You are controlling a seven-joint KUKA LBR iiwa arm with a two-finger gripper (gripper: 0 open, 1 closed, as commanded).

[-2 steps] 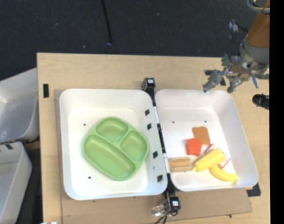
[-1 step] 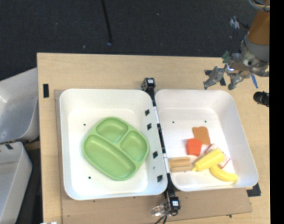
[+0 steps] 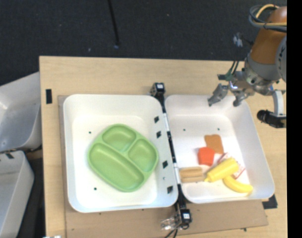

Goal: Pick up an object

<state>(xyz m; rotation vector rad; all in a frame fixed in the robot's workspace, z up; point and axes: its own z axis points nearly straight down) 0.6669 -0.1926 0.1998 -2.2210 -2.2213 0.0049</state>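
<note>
My gripper (image 3: 226,98) hangs over the far edge of the right bin (image 3: 190,118), fingers spread apart and nothing between them. Well below it, in the bin's near half, lie several toy foods: a brown slice (image 3: 214,143), an orange-red block (image 3: 206,156), a yellow corn-like piece (image 3: 222,170), a banana (image 3: 237,185) and a tan hot-dog bun (image 3: 191,174). The gripper touches none of them.
A green divided plate (image 3: 123,156) lies in the left bin (image 3: 76,128). A ridge with black clips (image 3: 165,143) separates the two bins. The arm's orange-banded wrist (image 3: 266,43) rises at the upper right.
</note>
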